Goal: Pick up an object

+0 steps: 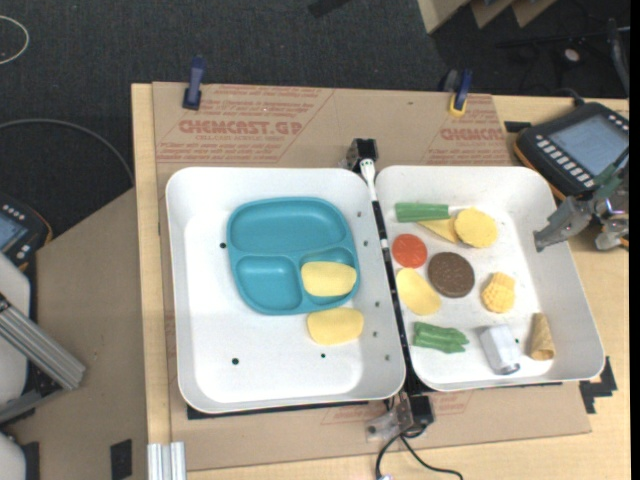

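Nearest to the camera, at the front edge of the right bin [575,363], lie three small things in a row: a green piece [440,339], a grey cylinder [499,349] and a tan cone [541,337]. Behind them, in the middle of this bin, a brown round disc [451,274] sits between a yellow oval piece [417,293] on its left and a yellow ridged piece [498,293] on its right. An orange-red ball [409,250] is just beside the disc toward the back left, and further back there are a long green stick [421,211], a yellow wedge [437,229] and a round yellow piece [476,228], close together. All these objects rest on the bin floor — none is lifted. The gripper [556,230] is at the right rim of this bin, near its back corner, apart from every object; whether its jaws are spread or pressed together I cannot tell, and nothing is seen between them. The left bin [195,298] carries a blue divided tray [285,253] with a yellow piece [328,278] in its front right compartment — another yellow piece [335,325] lies just in front of the tray, on the bin floor. Both bins stand on a brown board [300,123] held by two clamps at the back.
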`<state>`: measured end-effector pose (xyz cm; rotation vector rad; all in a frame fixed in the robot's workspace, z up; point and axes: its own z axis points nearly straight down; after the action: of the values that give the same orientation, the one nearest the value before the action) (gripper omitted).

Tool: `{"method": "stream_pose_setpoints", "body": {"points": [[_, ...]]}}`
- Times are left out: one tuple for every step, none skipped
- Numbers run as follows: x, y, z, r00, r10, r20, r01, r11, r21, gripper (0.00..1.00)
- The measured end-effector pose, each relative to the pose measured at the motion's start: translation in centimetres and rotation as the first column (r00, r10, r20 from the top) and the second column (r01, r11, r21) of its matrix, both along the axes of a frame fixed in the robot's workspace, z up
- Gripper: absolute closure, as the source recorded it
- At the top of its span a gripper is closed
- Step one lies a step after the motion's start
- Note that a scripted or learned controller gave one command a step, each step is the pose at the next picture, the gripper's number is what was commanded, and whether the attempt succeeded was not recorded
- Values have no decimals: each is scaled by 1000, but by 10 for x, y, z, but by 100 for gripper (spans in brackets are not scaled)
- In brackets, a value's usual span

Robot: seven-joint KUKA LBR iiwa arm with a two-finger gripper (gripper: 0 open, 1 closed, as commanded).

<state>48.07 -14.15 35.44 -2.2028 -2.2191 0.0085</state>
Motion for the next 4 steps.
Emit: {"method": "stream_pose_setpoints", "body": {"points": [[-1, -38, 132, 999, -10, 32, 10, 1000, -14, 0], [-2, 59, -5, 1000, 2, 0, -2, 1000, -1, 0], [0, 99, 167, 999, 0, 37, 1, 1000, -7, 0], [0, 97, 168, 1000, -6, 21, 6, 1000, -8, 100]]}}
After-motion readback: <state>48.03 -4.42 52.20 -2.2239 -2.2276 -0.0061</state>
